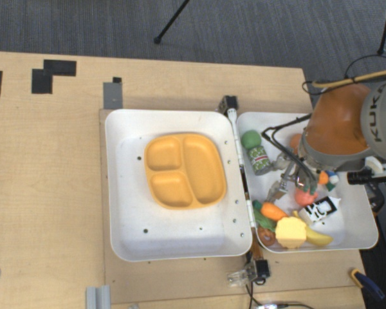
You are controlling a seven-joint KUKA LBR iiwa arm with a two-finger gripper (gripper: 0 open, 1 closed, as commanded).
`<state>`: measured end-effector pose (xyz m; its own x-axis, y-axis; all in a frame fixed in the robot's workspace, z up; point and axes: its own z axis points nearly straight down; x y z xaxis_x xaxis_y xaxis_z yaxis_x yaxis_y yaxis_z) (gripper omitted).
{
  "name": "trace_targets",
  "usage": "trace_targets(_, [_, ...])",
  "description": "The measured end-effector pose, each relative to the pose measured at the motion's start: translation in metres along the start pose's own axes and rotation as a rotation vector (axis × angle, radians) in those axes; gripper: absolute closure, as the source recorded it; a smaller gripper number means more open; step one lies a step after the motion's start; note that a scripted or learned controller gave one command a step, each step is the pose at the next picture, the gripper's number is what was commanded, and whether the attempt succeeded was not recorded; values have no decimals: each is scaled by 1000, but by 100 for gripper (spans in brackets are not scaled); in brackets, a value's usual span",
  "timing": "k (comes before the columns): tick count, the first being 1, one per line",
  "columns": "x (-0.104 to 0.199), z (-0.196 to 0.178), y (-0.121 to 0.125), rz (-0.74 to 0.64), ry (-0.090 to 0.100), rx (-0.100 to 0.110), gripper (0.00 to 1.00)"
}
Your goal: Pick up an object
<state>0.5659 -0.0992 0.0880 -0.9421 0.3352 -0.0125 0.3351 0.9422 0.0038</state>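
Observation:
The right bin point(367, 227) holds several small items. A green bottle point(255, 150) lies at its left side, an orange carrot point(271, 210) and a yellow block point(291, 232) with a banana point(318, 238) sit near the front, and a pink-red piece point(304, 197) lies mid-bin beside a black-and-white tag point(323, 209). My gripper point(291, 180) hangs low over the middle of this bin, just left of the pink-red piece, under the orange wrist band point(334, 124). Its metal parts blend with the clutter.
The left bin point(125, 172) carries a yellow three-compartment plate point(183, 170). A clamp and cable sit at the bench's front edge point(251, 272). Black marks lie at the far left of the wooden bench.

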Motion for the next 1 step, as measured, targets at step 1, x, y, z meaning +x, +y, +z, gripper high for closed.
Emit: trace_targets(1, [-8, 0, -74, -22, 2, 4, 0])
